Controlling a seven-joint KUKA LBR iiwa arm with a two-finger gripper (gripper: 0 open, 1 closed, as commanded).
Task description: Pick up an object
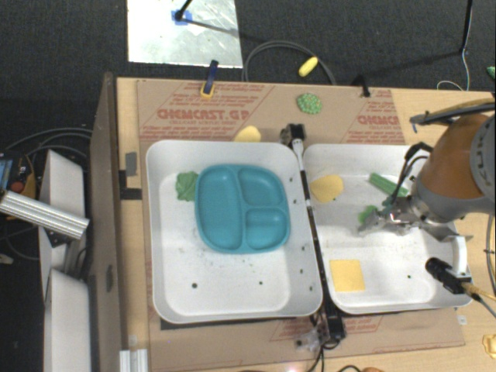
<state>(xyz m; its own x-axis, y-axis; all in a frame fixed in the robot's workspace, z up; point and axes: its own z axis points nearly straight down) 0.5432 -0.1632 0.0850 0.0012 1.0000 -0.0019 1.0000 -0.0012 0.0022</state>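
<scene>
Dark carpet surrounds a cardboard-topped bench [232, 111] that carries two shallow white bins side by side. In the left bin [167, 285] a teal plastic plate with three compartments [242, 208] lies flat, and a small green leafy piece [186, 184] touches its left edge. The right bin [387, 289] holds a round yellow chip-like piece [327, 187] near the divider, a flat yellow square like a cheese slice [347, 275] toward the front, a green strip [382, 183] near the back, and a small green piece [367, 216] just beside the hand [390, 218]. That small green piece looks like the likeliest target; I judge it light, thin and probably soft plastic, apt to slide on the smooth bin floor, so a pinch across its narrow width should serve best. The grey arm with an orange band [459, 173] reaches in from the right, bent steeply down over the right bin, its wrist low near the floor. The hand sits at the green piece's right end, but whether its fingers are apart or together is too blurred to tell, and nothing is clearly held.
</scene>
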